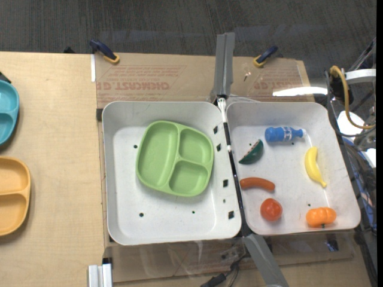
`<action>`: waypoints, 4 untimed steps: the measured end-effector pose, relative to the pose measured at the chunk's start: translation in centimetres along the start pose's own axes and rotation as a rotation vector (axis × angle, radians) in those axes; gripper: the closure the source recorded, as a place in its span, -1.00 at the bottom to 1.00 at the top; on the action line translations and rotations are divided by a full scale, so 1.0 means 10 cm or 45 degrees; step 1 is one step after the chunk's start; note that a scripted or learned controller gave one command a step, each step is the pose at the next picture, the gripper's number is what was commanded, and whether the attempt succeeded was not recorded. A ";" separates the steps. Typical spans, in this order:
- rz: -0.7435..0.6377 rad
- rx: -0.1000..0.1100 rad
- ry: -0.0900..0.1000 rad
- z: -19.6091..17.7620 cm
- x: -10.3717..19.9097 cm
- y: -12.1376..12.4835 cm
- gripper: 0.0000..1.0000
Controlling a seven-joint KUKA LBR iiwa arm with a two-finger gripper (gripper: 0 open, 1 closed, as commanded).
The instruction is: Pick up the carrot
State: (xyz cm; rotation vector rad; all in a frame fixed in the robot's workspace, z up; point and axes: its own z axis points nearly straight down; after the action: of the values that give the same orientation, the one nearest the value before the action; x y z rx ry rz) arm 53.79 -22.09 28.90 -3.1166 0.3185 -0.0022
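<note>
The right bin (341, 160) holds the toy foods. A long, slightly curved orange-red piece (257, 184) lies near the bin's left wall, and by its shape I take it for the carrot. It lies flat with nothing touching it. A stubby orange piece with a green stem (321, 217) sits in the front right corner; it could also be a carrot seen short.
Also in the right bin are a blue bottle (283, 134), a watermelon slice (252, 152), a banana (313, 166) and a red tomato (270, 209). A green divided plate (175, 158) lies in the left bin (119, 220). Teal (7, 111) and orange trays (12, 196) sit at far left.
</note>
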 end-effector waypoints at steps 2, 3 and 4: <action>-0.001 -0.002 -0.007 0.69 0.14 -0.24 1.00; 0.001 0.000 -0.002 0.41 0.19 -0.10 1.00; -0.001 0.000 0.000 -0.01 0.17 -0.04 1.00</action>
State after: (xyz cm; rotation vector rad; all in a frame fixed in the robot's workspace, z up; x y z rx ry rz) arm 55.53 -22.07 28.99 -3.1166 0.3174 -0.0021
